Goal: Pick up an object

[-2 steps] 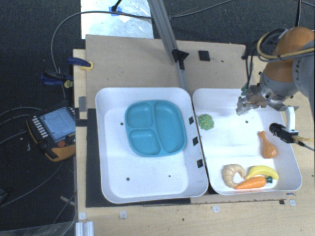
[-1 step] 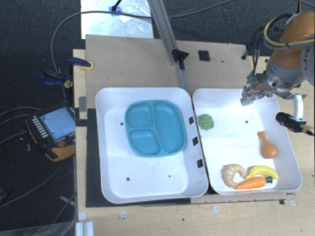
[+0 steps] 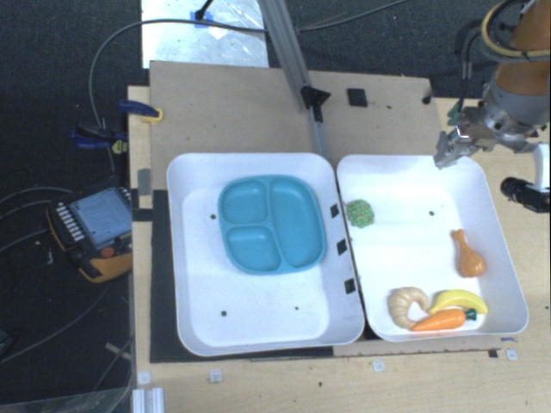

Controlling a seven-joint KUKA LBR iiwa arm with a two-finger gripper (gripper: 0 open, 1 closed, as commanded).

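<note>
Hovering over the right bin (image 3: 495,231) rim, gripper (image 3: 448,155) tips blur together.

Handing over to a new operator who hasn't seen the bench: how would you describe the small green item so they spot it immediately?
Start at the right-hand shallow white bin, beside the bin holding the blue divided plate. Against its left wall, near the top, sits a small round bumpy green broccoli-like toy. It lies alone, the only green piece, well apart from the orange drumstick, croissant, banana and carrot lower right.
</note>
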